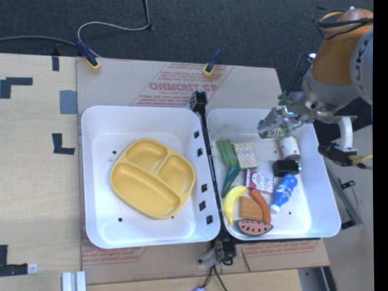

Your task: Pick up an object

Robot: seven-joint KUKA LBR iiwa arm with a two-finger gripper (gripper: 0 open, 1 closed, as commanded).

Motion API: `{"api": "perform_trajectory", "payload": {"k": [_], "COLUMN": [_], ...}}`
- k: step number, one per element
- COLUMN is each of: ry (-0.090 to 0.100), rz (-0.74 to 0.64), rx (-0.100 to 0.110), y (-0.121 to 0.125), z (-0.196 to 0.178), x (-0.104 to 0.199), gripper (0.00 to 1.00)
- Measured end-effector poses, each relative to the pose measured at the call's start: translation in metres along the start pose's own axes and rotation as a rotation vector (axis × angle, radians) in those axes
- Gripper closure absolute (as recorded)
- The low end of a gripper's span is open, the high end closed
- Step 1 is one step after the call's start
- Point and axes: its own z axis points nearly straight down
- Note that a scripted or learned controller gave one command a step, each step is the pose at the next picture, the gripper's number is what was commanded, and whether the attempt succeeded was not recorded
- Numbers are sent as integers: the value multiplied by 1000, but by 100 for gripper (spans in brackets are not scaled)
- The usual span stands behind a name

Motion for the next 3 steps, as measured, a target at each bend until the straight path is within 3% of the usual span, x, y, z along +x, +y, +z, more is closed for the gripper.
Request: {"api": "perform_trajectory", "payload": {"k": [1,2,3], "ry": [2,2,1], "rz": [0,1,1], "rx": [3,3,3], "y": [-28,-59,-64], "z": [-14,-38,-32], "x": [70,75,86], "gripper": [100,100,100]}}
